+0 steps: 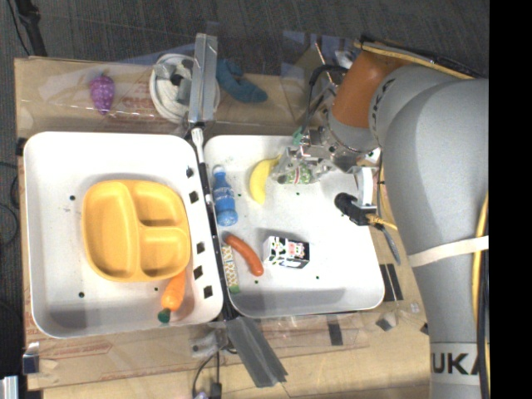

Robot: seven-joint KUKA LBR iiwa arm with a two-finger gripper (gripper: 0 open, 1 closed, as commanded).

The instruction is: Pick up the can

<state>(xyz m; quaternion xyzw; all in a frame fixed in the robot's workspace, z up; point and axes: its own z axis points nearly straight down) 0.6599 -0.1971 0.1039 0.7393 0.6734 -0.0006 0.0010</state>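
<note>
Reaching in from three o'clock, the grey arm sets its pincer in the right white bin, toward twelve o'clock; whether it is apart or together I cannot tell. One small green-patterned can sits right at it, beside one yellow banana. Also there: one blue plastic bottle, one orange sausage, one black-and-white carton. The left white bin holds one yellow divided tray and one orange carrot.
</note>
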